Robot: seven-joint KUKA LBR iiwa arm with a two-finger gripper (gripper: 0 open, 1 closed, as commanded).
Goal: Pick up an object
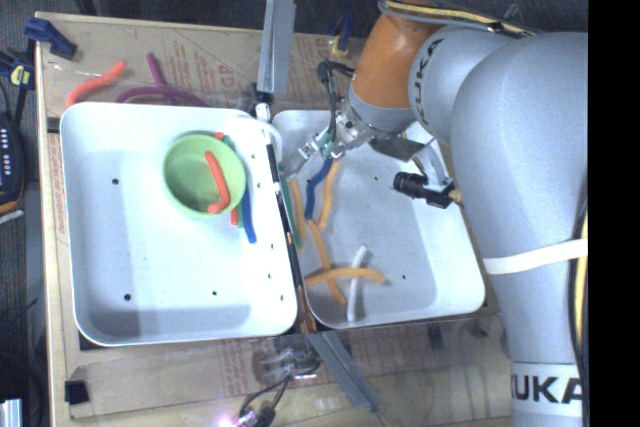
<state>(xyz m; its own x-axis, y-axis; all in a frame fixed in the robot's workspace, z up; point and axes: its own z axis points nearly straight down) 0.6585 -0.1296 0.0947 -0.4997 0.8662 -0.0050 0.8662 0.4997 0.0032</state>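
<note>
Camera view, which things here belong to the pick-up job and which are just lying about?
Job:
gripper
blue strip just below it
orange strips
white piece
right bin

Lying about:
green bowl
red strip in it
left bin
red and purple strips on the bench

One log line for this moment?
arm: over right bin | gripper: at far-left corner, above blue strip | grasp: unclear

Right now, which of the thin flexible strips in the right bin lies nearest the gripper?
The blue strip, just below the gripper; the orange strips and the white strip lie farther down.
</note>
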